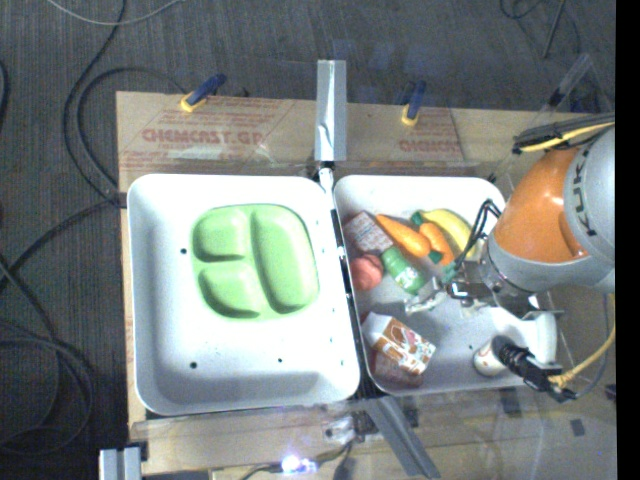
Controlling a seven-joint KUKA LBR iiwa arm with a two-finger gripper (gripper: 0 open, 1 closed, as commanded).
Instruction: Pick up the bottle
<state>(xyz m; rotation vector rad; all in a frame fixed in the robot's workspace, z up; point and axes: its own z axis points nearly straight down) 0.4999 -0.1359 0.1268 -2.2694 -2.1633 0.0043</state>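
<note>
We see the arm point(555, 223) reaching into the right bin point(455, 363), which sits toward the tabletop's right edge, while the left bin point(150, 298) holds a green divided tray point(255, 258) and nothing the task concerns. The bottle point(404, 270), green with a pale label, lies on its side in the upper middle of the right bin, tucked among other things: a carrot point(400, 233) and a banana point(450, 226) just beyond it toward the tabletop's far edge, a brown packet point(366, 231) and a reddish fruit point(366, 271) on its left, and a carton point(402, 348) nearer the front edge. The tool point(437, 290) hangs low just beside the bottle's right end, close enough that it may be touching, but the metal parts blur together there and we cannot tell how wide it stands. We do not see the bottle between its tips, and the bottle appears to rest on the bin floor, so we judge the pick as not yet made. The approach looks largely done; what is left, in our reading, is to settle over the bottle's body, close on it, and lift it clear of its neighbours. The crowding on its left and far sides looks like the main hindrance to a clean grip.
</note>
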